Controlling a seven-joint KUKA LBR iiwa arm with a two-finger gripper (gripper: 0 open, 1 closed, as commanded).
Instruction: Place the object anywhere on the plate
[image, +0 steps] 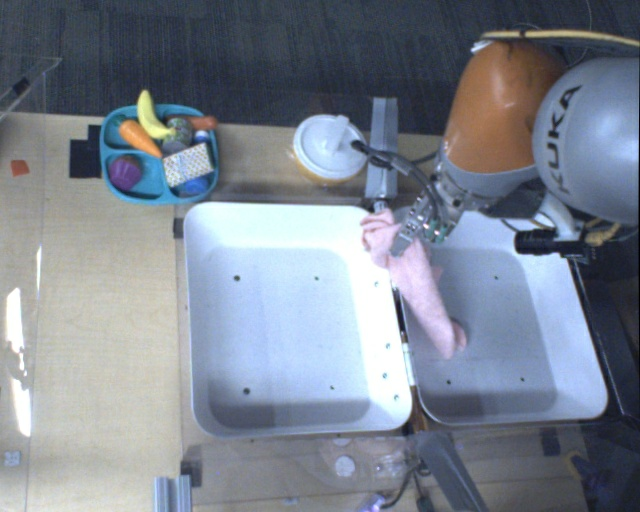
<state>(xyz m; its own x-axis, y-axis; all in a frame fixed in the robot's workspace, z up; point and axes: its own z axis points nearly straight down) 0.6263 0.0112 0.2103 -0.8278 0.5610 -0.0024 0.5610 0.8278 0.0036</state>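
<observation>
Camera view, gripper (415, 228) touching pink cloth (420, 285)

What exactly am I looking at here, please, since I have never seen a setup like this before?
This is one camera fixed above a bench, looking down at a slant. The grey and orange shape at the right is a KUKA robot arm; its jaws are the part at its tip, the gripper. Below lie two shallow white bins: the left bin and the right bin. A pink cloth hangs from the gripper, draped over the wall between the bins. Behind them sit a blue divided plate of toy food and a white lidded container.
</observation>
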